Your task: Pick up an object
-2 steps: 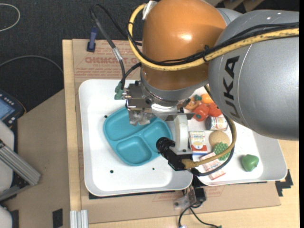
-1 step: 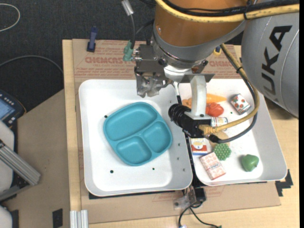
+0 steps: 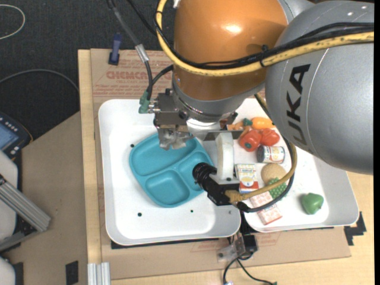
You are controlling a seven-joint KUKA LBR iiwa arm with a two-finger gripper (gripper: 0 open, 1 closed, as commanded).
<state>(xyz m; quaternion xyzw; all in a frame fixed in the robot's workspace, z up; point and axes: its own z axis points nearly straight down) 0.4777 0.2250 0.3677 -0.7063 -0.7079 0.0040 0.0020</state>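
Nearest, by the right bin's front edge, lie a green pepper and small packets; a can, a potato and red and orange vegetables crowd its left side further in. Beyond, the teal tray sits mid-left bin. The gripper hangs over the tray's far edge; whether it is spread or closed, I cannot tell. I'd judge this the approach: next it must descend and close on something.
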